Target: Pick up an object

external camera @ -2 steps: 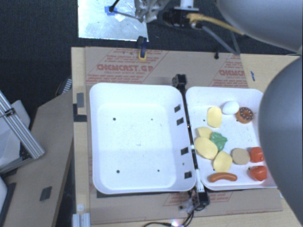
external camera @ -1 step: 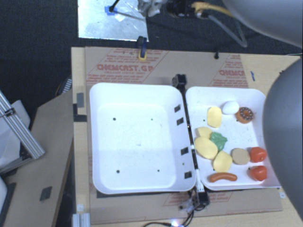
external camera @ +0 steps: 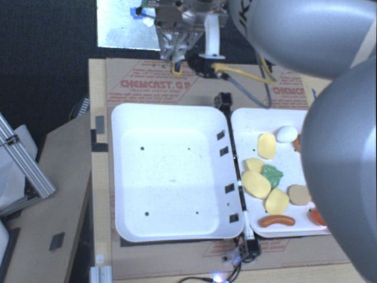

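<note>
Smooth grey arm (external camera: 330,69) | gripper (external camera: 175,55) above cardboard | glossy lumpy toys, right bin (external camera: 247,128)

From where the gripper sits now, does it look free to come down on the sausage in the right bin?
Probably yes: the sausage lies uncovered near the front rim, apart from its neighbours. The gripper is high behind the bins.

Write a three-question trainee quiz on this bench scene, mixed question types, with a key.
1. True or false: the gripper is above the cardboard behind the bins.
2. Which bin holds the toy food: left bin or right bin?
3. What lies nearest the right bin's front rim? A) white egg B) sausage C) green leaf

Key: 1 true; 2 right bin; 3 B.
</note>
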Controlling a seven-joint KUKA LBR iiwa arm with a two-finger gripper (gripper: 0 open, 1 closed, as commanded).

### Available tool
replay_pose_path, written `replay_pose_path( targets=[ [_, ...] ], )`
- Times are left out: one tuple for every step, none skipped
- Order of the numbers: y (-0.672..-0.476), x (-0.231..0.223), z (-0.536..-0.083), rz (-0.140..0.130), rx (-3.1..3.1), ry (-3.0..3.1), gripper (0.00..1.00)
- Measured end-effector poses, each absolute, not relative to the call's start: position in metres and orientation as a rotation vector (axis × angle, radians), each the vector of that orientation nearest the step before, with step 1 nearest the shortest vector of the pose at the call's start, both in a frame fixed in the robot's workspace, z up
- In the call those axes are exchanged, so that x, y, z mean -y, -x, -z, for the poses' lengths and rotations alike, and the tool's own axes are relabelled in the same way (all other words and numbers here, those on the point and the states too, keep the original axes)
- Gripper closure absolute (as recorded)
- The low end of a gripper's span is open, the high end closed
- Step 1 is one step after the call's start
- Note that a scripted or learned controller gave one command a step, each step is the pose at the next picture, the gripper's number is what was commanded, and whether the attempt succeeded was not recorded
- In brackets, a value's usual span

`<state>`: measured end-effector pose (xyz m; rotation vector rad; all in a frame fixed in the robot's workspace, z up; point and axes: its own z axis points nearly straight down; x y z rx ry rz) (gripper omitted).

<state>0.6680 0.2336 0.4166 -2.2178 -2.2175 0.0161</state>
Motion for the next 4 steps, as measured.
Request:
replay_pose_path(
  targets=[
    [-0.668,-0.234,-0.529,0.02,2.232,2.219,1.0],
    [-0.668,-0.234,-0.536,0.005,2.229,2.217,1.0],
    [-0.668,-0.233,-0.413,-0.017,2.217,2.218,1.0],
    [-0.669,-0.234,-0.445,0.006,2.226,2.219,1.0]
  ],
)
